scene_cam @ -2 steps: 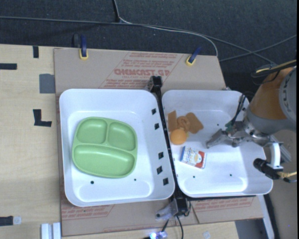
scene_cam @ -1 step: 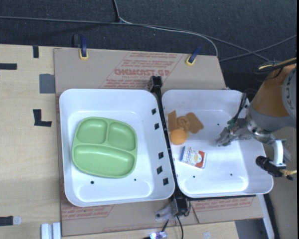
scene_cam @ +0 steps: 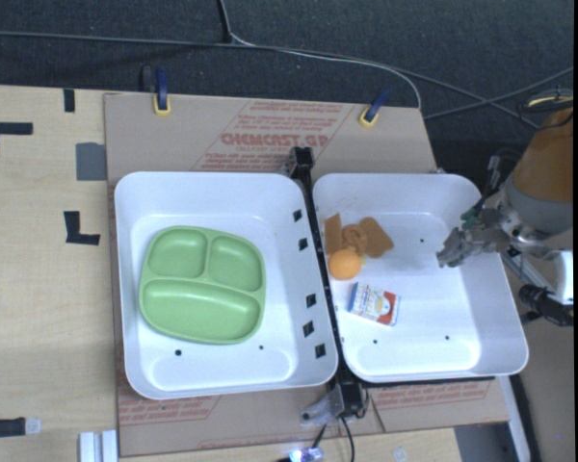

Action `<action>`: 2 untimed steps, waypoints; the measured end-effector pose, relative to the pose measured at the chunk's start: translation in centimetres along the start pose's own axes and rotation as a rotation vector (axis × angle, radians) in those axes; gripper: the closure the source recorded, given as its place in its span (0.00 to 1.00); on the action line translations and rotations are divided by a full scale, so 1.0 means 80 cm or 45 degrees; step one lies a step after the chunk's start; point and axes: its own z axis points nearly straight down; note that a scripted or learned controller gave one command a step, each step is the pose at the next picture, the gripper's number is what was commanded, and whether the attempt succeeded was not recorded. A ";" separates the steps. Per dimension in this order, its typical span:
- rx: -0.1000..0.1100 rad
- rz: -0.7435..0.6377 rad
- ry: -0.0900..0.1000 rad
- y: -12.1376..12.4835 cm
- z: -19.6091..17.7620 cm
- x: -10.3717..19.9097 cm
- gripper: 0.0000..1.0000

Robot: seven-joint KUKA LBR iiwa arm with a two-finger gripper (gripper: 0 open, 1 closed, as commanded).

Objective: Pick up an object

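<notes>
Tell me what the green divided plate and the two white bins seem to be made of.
Green divided plate: probably moulded plastic, with a smooth, even colour and soft sheen. The left bin and right bin: likely thin plastic too, with glossy white surfaces and rounded rims, though coated metal is possible.

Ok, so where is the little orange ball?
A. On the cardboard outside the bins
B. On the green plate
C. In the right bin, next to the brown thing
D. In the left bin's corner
C. The orange ball sits in the right bin, touching the brown thing near the divider, while the green plate lies in the left bin.
</notes>
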 end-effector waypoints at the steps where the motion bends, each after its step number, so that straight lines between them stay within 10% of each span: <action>1: 0.000 -0.001 0.000 0.002 -0.058 0.001 1.00; 2: 0.007 -0.005 0.003 0.004 -0.050 0.060 1.00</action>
